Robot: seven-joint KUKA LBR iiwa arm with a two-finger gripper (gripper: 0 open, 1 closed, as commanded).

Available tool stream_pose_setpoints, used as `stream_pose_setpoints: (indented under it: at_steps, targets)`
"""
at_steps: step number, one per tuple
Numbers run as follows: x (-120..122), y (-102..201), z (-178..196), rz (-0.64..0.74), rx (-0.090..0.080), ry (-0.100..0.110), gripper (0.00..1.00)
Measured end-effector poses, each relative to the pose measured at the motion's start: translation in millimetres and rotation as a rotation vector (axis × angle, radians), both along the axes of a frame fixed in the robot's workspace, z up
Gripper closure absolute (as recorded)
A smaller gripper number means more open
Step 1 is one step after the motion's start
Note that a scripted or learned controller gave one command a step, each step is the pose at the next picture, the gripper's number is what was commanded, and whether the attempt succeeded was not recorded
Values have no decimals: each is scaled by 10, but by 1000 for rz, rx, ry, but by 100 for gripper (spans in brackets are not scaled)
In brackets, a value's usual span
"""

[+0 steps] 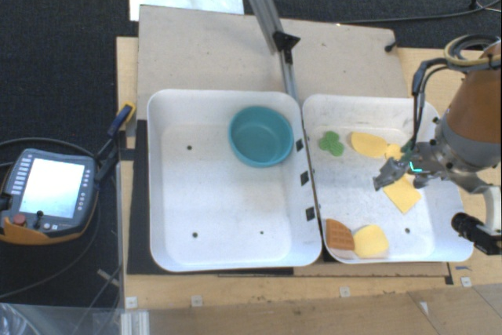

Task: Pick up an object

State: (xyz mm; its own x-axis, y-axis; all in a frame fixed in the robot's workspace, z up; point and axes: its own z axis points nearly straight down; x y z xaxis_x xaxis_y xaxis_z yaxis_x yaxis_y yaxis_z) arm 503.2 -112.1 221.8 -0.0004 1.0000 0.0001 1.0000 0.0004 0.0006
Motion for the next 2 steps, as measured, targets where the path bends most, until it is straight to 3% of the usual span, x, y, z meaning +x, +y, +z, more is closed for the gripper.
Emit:
stream_pose_setpoints:
  at_steps: [1,2]
  targets:
    - [0,0,0,0,0,0,0]
    - [-43,-38,-430,-1,0,4,0]
